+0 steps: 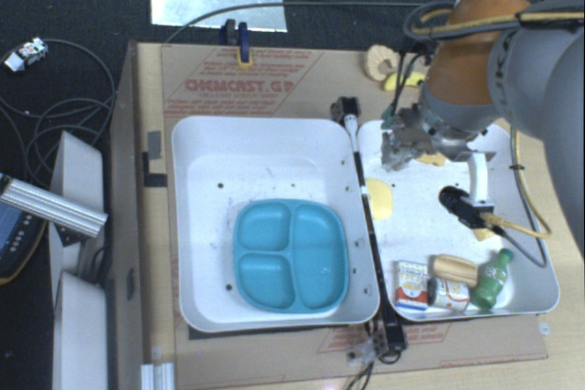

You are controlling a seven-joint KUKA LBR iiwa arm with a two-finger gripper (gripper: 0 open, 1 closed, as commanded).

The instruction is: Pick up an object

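Two shallow white bins sit side by side on the cardboard-topped bench (228, 82). The left bin (210, 160) holds a blue divided plate (292, 253), lying flat toward the bench's near edge. The arm reaches in from the right, and its claw (395, 155) hangs over the far part of the right bin (416, 228), close to the wall shared with the left bin. Whether the claw is released or clenched cannot be told from this angle, and nothing can be seen in its grasp.

A flat yellow piece (378, 199) lies against that shared wall, just nearer than the claw. The other things crowd the right bin's near side, toward the bench's near right corner: a small carton (412, 280), a little can (448, 294) touching it, a brown roll (454, 267) just behind the can, and a green bottle (491, 279) tilted beside them.

A blue and yellow clamp (239, 39) grips the bench's far edge.
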